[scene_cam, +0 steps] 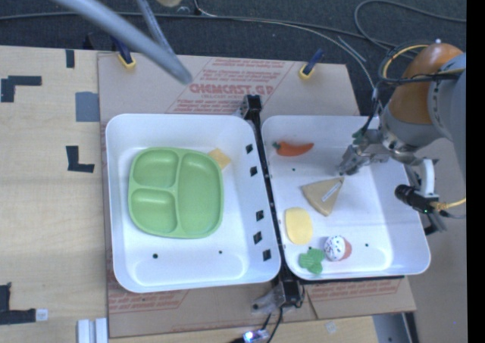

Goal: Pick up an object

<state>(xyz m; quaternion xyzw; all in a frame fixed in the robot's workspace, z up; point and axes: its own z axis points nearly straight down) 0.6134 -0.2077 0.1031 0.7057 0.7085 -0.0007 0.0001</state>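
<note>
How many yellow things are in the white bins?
2. A small yellow piece sits in the left bin beside the green tray; a yellow oval lies in the right bin. Others may be hidden.

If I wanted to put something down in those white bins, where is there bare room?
Left bin: the strip in front of the green tray, and right of it. Right bin: its far right side. Crowded around the cheese wedge, yellow piece and gripper.

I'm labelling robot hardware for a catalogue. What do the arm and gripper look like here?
The arm is grey and rounded, with a glossy orange band above the wrist. Thin cables loop around it. The gripper is small, dark grey metal, tapering to narrow fingers.
</note>
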